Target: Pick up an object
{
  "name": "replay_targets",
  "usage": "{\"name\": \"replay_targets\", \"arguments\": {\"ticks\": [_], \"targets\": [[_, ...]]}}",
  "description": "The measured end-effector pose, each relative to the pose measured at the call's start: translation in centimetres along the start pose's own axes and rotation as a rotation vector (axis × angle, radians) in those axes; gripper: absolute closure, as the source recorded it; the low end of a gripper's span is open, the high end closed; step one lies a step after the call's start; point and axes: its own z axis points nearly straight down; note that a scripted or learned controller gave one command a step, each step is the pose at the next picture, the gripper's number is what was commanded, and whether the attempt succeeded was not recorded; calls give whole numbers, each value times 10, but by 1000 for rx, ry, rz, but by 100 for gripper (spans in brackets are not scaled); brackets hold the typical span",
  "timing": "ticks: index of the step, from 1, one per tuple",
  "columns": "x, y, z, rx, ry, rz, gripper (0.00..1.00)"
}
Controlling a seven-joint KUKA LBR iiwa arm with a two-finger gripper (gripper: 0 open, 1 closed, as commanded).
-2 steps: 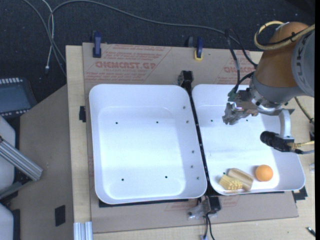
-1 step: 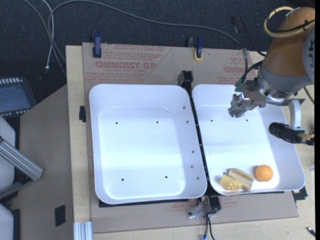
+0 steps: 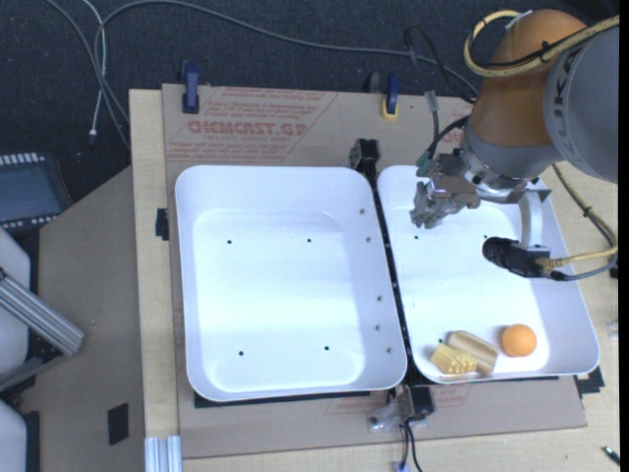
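The task looks not yet done: the small round orange ball [image 3: 518, 340] lies in the near right corner of the shallow white right bin [image 3: 442, 293], just beside a pale yellow ridged block [image 3: 462, 354]. The gripper [image 3: 428, 207] hangs well apart; I cannot tell how its jaws stand.

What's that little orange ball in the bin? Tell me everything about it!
The orange ball is small, round and smooth, bright orange like a tiny fruit; what it is made of is hard to tell. It lies on the floor of the right bin, close to that bin's near edge. A tan, bread-like piece lies just to its left with a thin gap between them, and a yellow piece beyond that. The gripper hangs over the bin's far end, away from the ball.
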Motion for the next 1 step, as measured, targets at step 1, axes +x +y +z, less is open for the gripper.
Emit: {"name": "replay_targets", "arguments": {"ticks": [1], "targets": [[55, 21, 6, 0, 0, 0, 100]]}}
